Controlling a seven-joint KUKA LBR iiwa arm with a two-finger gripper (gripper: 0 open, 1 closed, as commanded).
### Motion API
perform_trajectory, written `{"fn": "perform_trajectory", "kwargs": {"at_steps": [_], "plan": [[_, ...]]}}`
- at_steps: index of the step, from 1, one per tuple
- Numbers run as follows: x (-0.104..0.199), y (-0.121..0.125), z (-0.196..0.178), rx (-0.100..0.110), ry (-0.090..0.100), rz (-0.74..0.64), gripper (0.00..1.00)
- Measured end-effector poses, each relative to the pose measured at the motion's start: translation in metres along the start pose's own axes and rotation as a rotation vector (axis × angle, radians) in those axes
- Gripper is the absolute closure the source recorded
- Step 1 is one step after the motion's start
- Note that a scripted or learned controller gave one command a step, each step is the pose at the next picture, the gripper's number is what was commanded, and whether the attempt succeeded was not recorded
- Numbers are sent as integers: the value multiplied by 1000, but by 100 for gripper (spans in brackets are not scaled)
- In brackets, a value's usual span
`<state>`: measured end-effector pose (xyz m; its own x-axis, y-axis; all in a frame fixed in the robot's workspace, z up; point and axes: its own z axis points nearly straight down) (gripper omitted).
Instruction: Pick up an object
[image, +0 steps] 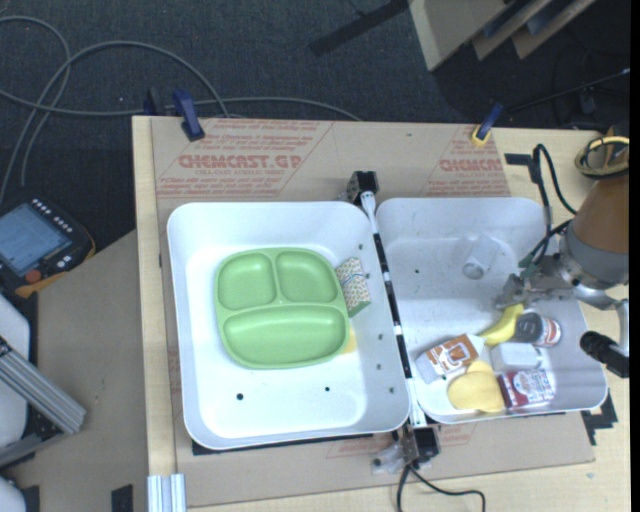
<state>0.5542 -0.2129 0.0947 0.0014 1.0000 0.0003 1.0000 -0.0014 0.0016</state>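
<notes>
My gripper (522, 290) is low in the right bin (430, 225), at its right side, with the grey arm and its orange band (607, 222) coming in from the right. Just below the gripper lie a yellow banana-shaped piece (503, 325) and a small dark-capped bottle (541, 330). Toward the bin's front are an orange-and-white packet (450, 356), a yellow rounded object (476, 390), a white piece (515, 353) and a red-and-white packet (528, 386). A clear cup (477, 260) lies left of the gripper.
The left bin (200, 400) holds a green divided plate (280, 307) with a small patterned object (353, 284) at its right edge. A black rail (385, 290) runs between the bins. Cables and a yellow coil (605, 152) sit at the bench's right.
</notes>
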Motion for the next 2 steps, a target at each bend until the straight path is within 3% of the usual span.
{"fn": "perform_trajectory", "kwargs": {"at_steps": [1,2], "plan": [[92,26,10,2,1,-3,100],[154,51,-90,0,0,-3,100]]}}
